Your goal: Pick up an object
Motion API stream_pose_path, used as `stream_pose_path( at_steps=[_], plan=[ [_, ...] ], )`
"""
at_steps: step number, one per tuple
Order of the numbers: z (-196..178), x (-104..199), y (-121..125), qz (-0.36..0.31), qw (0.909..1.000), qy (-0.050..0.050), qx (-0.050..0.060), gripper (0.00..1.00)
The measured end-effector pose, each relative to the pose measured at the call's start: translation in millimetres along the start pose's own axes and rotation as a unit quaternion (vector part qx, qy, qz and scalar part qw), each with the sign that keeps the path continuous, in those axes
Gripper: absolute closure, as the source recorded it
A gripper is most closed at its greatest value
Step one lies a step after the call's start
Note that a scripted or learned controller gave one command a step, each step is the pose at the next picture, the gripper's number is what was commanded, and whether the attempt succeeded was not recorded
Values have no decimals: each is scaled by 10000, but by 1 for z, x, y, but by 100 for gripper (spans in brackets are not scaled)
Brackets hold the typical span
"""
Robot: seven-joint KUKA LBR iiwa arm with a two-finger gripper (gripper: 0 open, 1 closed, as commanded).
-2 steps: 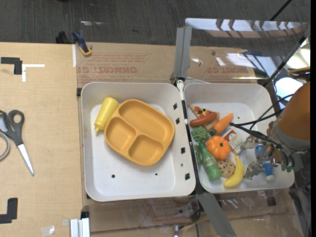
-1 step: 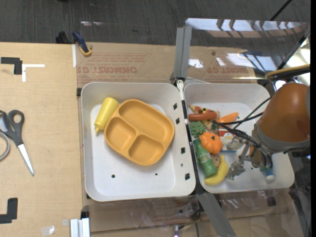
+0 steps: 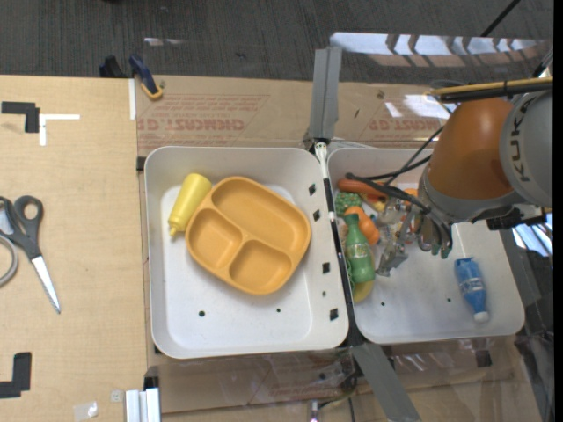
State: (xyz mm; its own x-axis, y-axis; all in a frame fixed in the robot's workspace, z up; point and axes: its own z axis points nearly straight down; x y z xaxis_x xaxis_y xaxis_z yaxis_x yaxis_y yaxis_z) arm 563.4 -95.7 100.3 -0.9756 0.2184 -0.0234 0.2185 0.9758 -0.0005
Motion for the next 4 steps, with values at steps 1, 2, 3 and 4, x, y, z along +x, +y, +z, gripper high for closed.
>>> stream_pose_path(
  at_steps=[1,2,3,4],
  plan=[
    [7,-52,13,42,10000,77,-4,0],
    [-4,-54,13,29,10000,53,-2,100],
    [-4,-54,13,29,10000,53,-2,0],
    [9,-1,-16,634,9979,111,3,0]
  ],
)
